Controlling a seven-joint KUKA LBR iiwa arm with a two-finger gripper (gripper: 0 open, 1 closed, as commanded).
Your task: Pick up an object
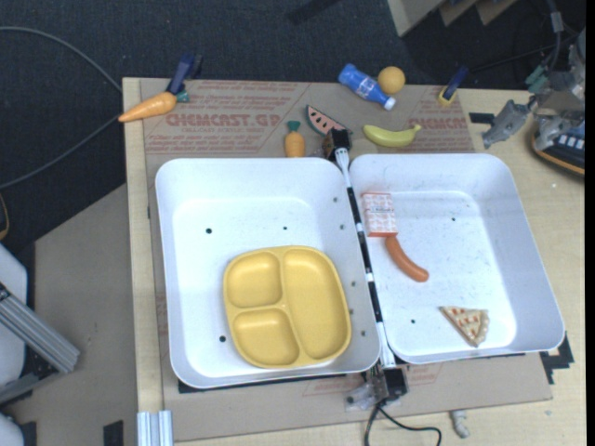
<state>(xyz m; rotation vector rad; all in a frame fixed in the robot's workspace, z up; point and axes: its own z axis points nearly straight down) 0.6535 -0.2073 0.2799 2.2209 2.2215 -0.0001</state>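
Observation:
The right bin [493, 203] holds a red-and-white carton [378, 214] by its left wall, an orange sausage [407, 258] just below it, and a pizza slice [465, 323] near the front. A yellow divided plate [286, 303] lies in the left bin [186, 212]. My gripper [507, 124] hangs at the far right, past the back right corner of the right bin and well away from every object. Nothing is seen held in it.
On the board behind the bins lie a carrot [149, 108], a watermelon slice [323, 119], a small orange toy [295, 143], a banana [390, 135], a blue bottle [364, 85] and an orange ball [391, 79]. Blue clips sit at the board's back edge.

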